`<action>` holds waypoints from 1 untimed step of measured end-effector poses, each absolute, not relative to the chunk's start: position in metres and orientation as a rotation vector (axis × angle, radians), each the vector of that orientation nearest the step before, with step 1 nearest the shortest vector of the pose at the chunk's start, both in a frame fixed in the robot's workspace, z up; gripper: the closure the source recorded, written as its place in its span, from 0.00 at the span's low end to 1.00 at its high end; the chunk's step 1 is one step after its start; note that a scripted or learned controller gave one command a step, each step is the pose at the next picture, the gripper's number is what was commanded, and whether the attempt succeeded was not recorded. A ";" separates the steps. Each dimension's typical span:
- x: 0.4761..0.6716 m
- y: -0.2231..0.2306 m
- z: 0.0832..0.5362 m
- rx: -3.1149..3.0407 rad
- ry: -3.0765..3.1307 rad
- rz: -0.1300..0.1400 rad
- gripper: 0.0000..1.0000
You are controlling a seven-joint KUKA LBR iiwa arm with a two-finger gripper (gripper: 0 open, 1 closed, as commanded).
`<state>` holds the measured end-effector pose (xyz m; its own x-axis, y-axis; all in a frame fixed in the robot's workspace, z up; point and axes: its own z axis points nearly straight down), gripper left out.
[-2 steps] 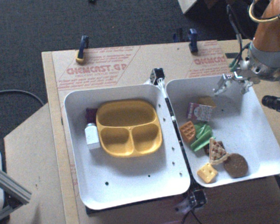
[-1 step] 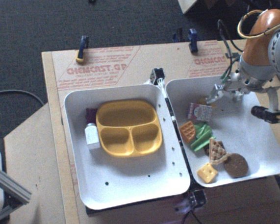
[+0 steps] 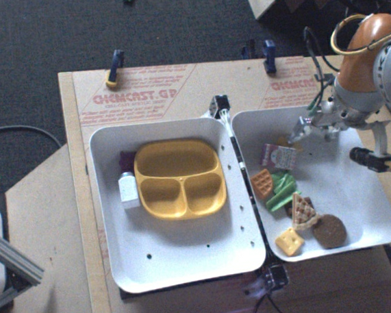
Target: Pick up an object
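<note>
Dark carpet is surrounding the table [image 3: 82,197], where toy food is crowding the right bin [image 3: 364,198]: a cheese wedge [image 3: 290,241] and brown patty [image 3: 329,231] nearest, a waffle [image 3: 261,182] and green piece [image 3: 280,191] behind. Farther back, the pincer [image 3: 302,133] is hovering beside a small packet [image 3: 279,156], its spread impossible to tell. Tight clutter is risking a glancing, failed grab.

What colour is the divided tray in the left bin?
Yellow-orange, plain with no pattern; the divided tray shows clearly in the camera view.
</note>
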<state>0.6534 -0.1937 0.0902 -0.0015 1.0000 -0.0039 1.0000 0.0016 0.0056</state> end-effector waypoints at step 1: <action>0.654 -0.193 0.100 2.213 2.218 0.004 1.00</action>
<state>0.6539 -0.1931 0.1005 -0.0024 1.0000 -0.0042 1.0000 0.0024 0.0081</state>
